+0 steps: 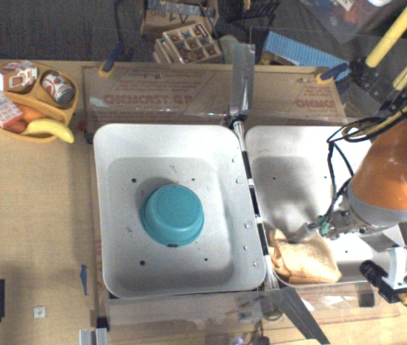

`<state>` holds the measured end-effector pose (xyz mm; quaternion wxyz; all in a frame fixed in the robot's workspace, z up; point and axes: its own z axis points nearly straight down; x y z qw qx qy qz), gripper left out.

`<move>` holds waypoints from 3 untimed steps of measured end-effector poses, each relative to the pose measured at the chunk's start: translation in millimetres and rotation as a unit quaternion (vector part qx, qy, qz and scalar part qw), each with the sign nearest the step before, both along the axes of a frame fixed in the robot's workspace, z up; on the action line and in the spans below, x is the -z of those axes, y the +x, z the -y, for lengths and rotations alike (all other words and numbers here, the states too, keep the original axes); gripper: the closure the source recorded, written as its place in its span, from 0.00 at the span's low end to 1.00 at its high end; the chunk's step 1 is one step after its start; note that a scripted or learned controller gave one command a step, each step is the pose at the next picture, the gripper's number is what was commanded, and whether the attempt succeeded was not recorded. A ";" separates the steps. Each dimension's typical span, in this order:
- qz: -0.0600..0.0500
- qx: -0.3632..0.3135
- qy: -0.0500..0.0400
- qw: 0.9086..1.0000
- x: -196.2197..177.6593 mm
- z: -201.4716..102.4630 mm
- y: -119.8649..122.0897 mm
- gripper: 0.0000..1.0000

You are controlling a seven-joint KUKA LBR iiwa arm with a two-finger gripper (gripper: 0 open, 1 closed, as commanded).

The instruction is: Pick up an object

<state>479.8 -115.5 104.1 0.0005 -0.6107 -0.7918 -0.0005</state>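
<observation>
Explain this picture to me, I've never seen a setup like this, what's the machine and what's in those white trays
One camera looks down at a slant on a wooden bench. The grey arm with an orange band is a robot, reaching in from the right. Its gripper hangs low in the right shallow white bin, just above a tan, crumpled cloth-like object at that bin's near edge. Whether it holds that object is unclear. The left white bin contains an upside-down teal plastic bowl. A yellow tray of toy food, including a banana, sits at the bench's far left.

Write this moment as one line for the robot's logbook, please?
arm: over right bin | gripper: low, at tan cloth-like object | grasp: cannot tell | left bin: teal bowl, upside down, untouched
</observation>
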 end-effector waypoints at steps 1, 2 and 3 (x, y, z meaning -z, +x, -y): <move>0.002 0.043 0.001 0.999 15.0 0.6 1.6 0.00; 0.001 0.015 -0.001 1.000 -30.2 -16.1 78.5 0.00; 0.006 0.001 -0.001 1.000 14.3 -8.5 29.1 0.00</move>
